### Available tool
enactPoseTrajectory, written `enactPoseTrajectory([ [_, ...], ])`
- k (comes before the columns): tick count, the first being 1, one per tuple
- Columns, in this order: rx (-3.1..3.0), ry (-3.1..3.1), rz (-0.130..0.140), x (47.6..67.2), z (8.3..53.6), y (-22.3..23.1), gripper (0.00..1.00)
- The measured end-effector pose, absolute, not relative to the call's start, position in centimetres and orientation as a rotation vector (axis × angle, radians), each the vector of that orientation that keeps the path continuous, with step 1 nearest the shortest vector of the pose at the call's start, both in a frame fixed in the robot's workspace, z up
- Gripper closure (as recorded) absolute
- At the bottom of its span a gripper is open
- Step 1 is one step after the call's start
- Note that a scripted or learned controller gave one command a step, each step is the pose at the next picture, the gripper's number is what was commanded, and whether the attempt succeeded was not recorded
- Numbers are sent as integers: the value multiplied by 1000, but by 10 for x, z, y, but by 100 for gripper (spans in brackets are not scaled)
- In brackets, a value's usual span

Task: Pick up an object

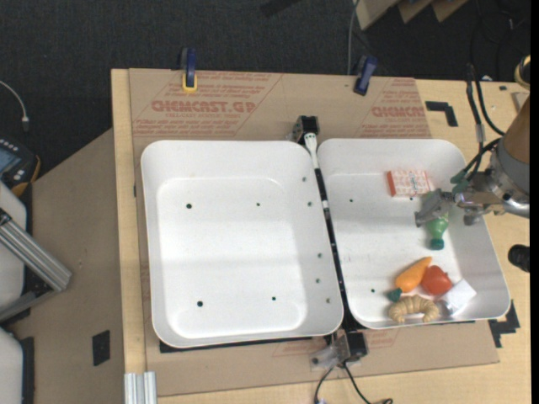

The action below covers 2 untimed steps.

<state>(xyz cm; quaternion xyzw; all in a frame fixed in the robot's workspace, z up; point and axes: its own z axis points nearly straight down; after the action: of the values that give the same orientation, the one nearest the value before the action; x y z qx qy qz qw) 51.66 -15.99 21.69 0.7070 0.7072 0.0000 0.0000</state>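
Camera view: gripper (435,211) hangs over the right bin (370,251), a shallow tray of smooth white plastic with rounded corners. Finger spacing cannot be judged; the metal-grey fingertips blur together. A small green object (436,231), rounded and glossy, sits directly under the fingertips; contact cannot be confirmed. Just beyond the gripper lies a flat red-and-white printed packet (409,182). Nearer the camera cluster a smooth orange piece (413,275), a red piece (436,282) and a knobbly beige item (413,310). The arm (515,154) is cut off at the edge.
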Motion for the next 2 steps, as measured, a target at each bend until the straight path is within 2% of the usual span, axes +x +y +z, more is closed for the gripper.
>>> enactPoseTrajectory([
  [1,2230,2220,-5,496,95,-208,0],
  [2,2220,2214,1,479,154,-226,0],
])
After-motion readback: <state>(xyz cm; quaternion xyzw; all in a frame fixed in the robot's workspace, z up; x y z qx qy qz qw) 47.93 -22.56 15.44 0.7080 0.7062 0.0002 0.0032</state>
